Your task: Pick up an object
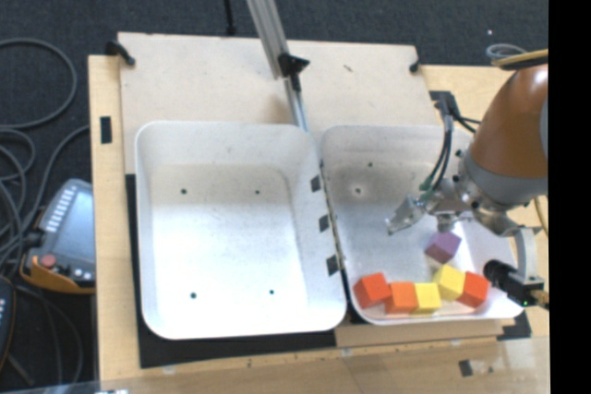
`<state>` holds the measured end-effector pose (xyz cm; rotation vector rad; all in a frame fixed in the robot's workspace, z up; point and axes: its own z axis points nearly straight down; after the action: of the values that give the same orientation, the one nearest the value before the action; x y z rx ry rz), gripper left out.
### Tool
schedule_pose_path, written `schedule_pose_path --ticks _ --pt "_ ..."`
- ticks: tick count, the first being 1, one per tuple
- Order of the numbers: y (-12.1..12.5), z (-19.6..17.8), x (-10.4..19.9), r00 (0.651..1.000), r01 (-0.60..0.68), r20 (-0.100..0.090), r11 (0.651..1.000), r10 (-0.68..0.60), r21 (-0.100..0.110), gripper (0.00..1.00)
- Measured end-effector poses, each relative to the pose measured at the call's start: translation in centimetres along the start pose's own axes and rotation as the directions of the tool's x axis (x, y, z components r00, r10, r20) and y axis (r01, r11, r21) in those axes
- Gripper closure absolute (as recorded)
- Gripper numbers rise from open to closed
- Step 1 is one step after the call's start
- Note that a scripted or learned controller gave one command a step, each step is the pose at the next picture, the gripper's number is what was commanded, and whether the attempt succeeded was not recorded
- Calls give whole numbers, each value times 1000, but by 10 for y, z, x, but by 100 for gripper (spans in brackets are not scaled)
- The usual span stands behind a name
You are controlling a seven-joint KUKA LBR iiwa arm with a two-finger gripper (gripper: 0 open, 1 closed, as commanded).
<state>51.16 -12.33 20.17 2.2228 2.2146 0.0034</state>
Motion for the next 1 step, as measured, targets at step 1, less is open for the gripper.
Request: schedule_pose_path --ticks 1 --pt "28 25 -62 1000 0 3 1000 0 3 0"
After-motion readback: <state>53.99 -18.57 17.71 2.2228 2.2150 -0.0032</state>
